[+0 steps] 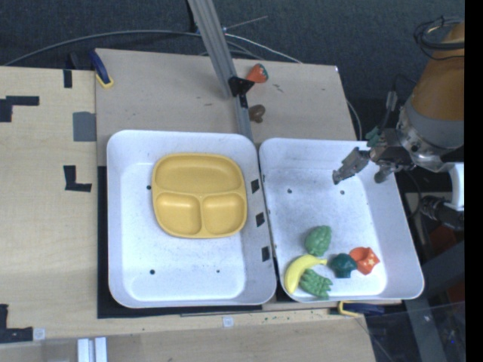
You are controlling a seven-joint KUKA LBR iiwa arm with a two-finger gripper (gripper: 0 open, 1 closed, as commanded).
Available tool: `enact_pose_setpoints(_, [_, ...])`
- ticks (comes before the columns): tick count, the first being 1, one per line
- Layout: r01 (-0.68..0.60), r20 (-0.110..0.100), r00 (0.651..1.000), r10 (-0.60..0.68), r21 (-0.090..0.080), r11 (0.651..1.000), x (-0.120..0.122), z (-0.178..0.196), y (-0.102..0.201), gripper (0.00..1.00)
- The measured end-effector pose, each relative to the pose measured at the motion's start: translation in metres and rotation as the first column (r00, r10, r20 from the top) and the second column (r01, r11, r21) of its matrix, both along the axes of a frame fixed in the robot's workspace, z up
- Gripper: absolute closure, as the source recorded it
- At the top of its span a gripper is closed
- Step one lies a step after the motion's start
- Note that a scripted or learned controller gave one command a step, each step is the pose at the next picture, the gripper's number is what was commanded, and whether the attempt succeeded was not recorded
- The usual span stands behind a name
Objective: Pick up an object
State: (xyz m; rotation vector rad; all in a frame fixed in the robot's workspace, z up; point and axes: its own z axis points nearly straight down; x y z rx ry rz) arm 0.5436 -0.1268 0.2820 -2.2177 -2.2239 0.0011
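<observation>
toys lay clustered in the near corner of the right bin (392, 202): a yellow banana (296, 269) touching a green leafy piece (316, 283), a green broccoli-like toy (318, 240) just behind them, then a teal lump (343, 265) pressed against an orange-red toy (365, 259). i saw the gripper (364, 164) hovering over that bin's far side, well apart from the cluster, fingers spread and holding nothing. my worry was the crowding: coming down on the banana, a finger could land on the leafy piece and shove both aside, or nip two at once. the yellow divided plate (200, 195) sat in the left bin (121, 202).
</observation>
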Motion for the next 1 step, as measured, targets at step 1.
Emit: enact_pose_setpoints(1, [0.000, 0.000, 1.000, 0.000, 0.000, 1.000, 0.0000, 0.0000, -0.0001, 0.00])
